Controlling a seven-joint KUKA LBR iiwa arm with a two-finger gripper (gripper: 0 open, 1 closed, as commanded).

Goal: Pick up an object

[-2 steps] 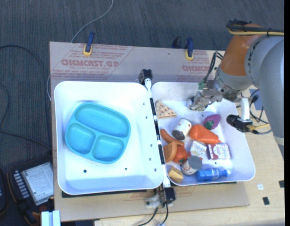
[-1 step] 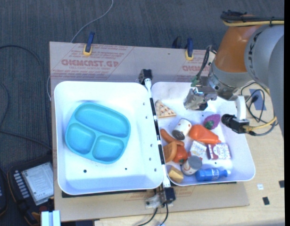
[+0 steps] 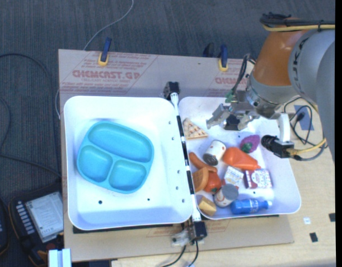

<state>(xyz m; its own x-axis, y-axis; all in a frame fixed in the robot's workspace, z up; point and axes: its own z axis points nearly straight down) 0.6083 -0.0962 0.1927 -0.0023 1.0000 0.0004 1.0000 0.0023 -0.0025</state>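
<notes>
Camera view: gripper (image 3: 231, 115) low over the right bin (image 3: 287, 202), far end, jaws spread, pinching nothing. Toys heaped just nearer: pizza slice (image 3: 193, 129), orange carrot (image 3: 241, 158), purple grape (image 3: 249, 143), blue bottle (image 3: 250, 206). Left bin (image 3: 82, 213) carrying a blue divided plate (image 3: 115, 156).

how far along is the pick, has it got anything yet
Nothing looks picked yet. The gripper hangs over the back of the right bin, with nothing visible in it. Its jaws appear spread. The toys lie in that bin: the carrot, the blue bottle, the pizza slice and the purple piece. The blue tray sits in the left bin. Left: descend, close on one item, lift.
</notes>
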